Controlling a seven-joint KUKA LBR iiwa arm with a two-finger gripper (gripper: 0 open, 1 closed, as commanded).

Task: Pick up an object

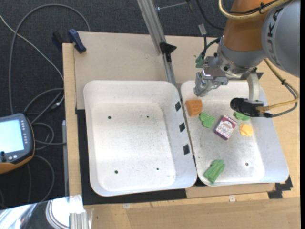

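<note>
Bench (119,46) bearing two white bins side by side. Grey-and-orange arm (257,27) reaching in from the right, over the back edge of the right bin (281,168). Left bin (88,94) not concerned in this step. Gripper (203,87) hanging at the back left corner of the right bin, just above and behind the orange block (194,107); state of the claw: cannot tell from this angle, and nothing seen clamped in it. Candidate objects, all in the right bin: green toy (214,170) near the front edge, purple box (225,127) at the middle, orange block close to the left wall, small green piece (207,120) just in front of that block, yellow piece (246,130) beside the box toward the right edge. Judged as the approach stage, with no pick made yet. Take the orange block as the nearest target. Centre over it before descending. Keep clear of the left wall and of the small green piece. Close only once the block sits squarely inside the claw, then lift straight up and check that it comes along.
</note>
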